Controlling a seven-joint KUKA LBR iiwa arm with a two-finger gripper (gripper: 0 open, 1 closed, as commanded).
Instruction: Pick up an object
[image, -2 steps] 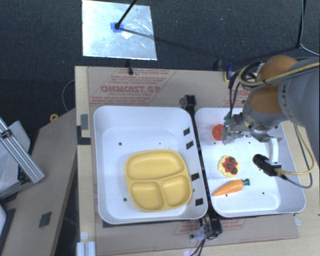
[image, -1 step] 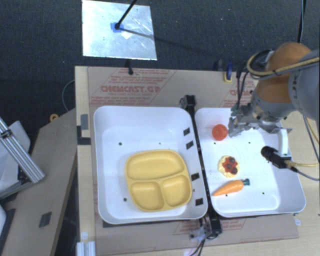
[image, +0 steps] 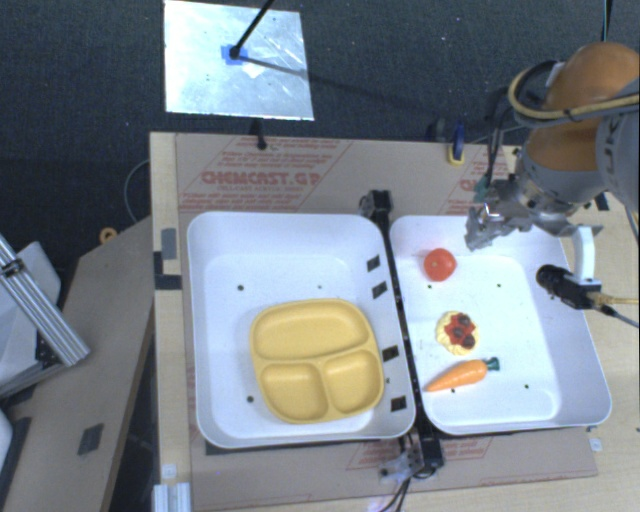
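Note:
The right bin (image: 560, 400) holds three small things: a red tomato (image: 439, 264) near its back left, a small round pizza-like piece with dark red topping (image: 458, 332) in the middle, and an orange carrot (image: 460, 376) lying toward the front. My gripper (image: 480, 233) hangs over the back edge of the right bin, just right of and behind the tomato, apart from it. Nothing shows between its fingers.
The left bin (image: 230, 250) bears a yellow divided plate (image: 315, 358) toward its front. A black divider (image: 392, 320) runs between the bins. A black cylindrical part (image: 562, 284) of the arm hangs over the right bin's right side. A shiny sheet (image: 238, 60) lies behind.

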